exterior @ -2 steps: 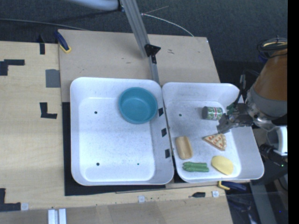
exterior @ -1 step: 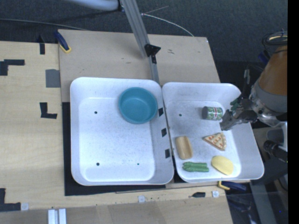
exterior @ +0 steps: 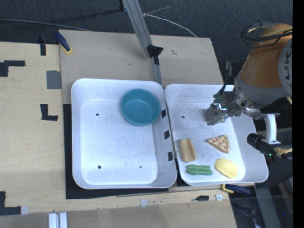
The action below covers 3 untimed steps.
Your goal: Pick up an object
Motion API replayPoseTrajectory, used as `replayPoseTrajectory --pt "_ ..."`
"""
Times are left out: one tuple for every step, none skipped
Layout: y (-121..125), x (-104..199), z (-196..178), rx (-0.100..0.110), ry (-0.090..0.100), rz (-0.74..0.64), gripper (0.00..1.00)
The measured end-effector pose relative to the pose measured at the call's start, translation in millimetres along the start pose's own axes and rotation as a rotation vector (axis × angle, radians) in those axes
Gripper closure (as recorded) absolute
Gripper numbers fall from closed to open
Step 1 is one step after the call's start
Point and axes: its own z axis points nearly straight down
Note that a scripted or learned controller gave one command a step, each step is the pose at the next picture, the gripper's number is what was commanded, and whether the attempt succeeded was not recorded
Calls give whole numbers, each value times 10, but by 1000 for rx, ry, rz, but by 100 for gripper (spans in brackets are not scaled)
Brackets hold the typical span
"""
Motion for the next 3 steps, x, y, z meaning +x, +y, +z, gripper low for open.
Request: replayPoseTrajectory --pt "126 509 162 2 -1 1 100" --pt "234 1122 199 2 0 -1 100" --pt "489 1653 297 0 -2 1 100"
